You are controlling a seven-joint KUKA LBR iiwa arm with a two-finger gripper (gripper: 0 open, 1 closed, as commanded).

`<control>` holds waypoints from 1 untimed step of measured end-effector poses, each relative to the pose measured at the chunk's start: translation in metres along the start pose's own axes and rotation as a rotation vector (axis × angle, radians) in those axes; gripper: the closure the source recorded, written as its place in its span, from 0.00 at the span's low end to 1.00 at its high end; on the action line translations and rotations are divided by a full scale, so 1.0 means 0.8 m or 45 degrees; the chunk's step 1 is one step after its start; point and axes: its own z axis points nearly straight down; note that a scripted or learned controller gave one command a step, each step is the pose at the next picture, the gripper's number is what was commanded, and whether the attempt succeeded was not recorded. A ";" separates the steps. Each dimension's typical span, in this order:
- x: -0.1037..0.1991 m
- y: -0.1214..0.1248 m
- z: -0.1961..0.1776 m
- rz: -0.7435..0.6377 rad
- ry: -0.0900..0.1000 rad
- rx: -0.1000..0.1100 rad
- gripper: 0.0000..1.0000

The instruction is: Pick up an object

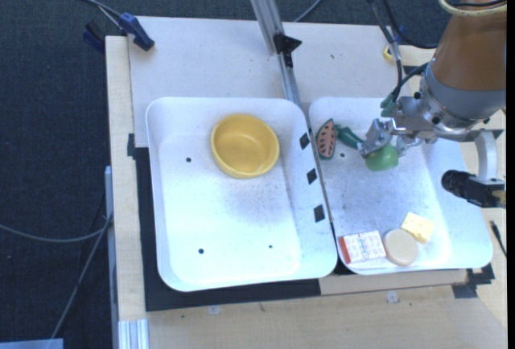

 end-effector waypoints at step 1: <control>0.064 0.025 0.026 0.000 0.002 0.008 1.00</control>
